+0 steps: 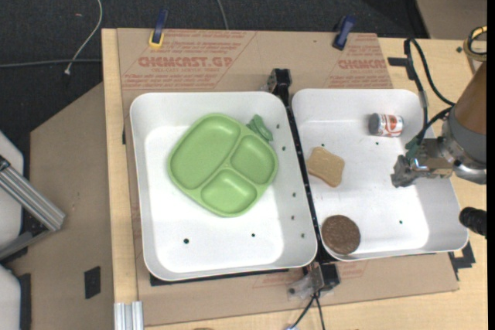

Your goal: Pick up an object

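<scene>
While poised low over the right shallow white plastic bin, near its right wall: grey two-finger gripper, finger state impossible to tell, nothing visibly held. Farther left in that bin: tan sponge block, brown round disc at near-left corner, small red-and-silver can lying far. Left bin: green divided plastic plate.

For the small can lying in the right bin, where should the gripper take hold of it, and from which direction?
The can lies on its side near the far wall of the right bin, long axis running left-right in view. Best bet: come straight down from above and close across its round middle, fingers on the near and far sides. The gripper sits nearer the camera, apart from it.
</scene>
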Available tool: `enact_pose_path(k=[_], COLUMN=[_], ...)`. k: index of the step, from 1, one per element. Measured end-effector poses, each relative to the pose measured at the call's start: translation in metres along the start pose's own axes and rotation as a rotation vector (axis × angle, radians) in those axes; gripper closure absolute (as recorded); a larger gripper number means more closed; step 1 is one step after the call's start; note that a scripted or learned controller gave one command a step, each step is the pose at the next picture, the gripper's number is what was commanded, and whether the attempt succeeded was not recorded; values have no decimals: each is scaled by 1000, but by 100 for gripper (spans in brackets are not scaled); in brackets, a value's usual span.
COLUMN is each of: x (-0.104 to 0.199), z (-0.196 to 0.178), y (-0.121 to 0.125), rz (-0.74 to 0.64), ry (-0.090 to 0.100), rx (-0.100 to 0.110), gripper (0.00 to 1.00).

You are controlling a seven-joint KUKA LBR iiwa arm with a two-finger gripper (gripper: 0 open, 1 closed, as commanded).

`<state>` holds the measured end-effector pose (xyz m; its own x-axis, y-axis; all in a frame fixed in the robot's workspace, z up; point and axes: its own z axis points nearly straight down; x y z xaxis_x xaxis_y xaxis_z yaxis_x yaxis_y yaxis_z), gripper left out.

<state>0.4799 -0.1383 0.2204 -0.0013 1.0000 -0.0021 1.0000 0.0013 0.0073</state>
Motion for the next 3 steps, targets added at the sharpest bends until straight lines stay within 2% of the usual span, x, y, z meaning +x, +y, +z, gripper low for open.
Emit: enact_pose_path(k=[1, 2, 3], x=[6, 51, 87], z=[-47, -42, -32], y=[6, 45, 73], rz=[-1, -5, -4], ry=[1, 3, 3], rx=[1, 4, 5], gripper=[100, 100, 100])
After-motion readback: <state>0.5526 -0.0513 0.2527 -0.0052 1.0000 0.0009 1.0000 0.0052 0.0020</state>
